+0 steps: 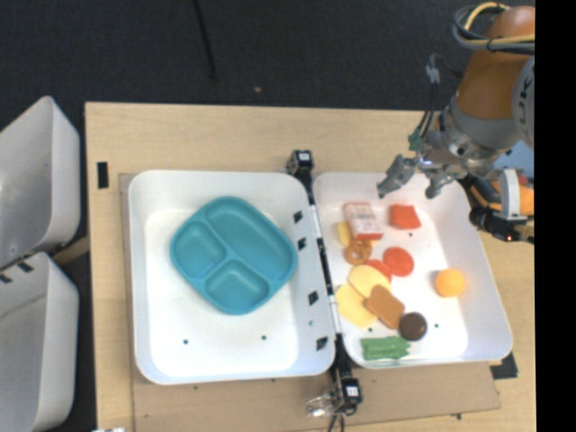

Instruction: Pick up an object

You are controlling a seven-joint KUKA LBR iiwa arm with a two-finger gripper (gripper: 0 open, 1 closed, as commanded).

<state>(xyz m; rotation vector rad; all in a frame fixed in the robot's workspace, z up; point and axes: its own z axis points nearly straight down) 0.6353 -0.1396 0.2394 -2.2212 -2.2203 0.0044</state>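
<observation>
- A pale wooden bench (108, 268) stands on a dark floor, carrying two shallow white bins side by side.
- The left bin (153, 349) holds a teal divided tray (234, 253), set at an angle.
- The right bin (481, 318) holds a scatter of toy food: an orange ball (449, 283), a red block (404, 217), a red disc (397, 262), a small carton (362, 220), yellow slices (358, 293), a brown piece (385, 306), a dark round piece (413, 326) and a green piece (384, 348).
- The grey arm (490, 84) reaches in from the right, orange band above the wrist.
- Its gripper (415, 181) hangs over the right bin's far edge, fingers spread apart and gripping nothing, just beyond the red block.
</observation>
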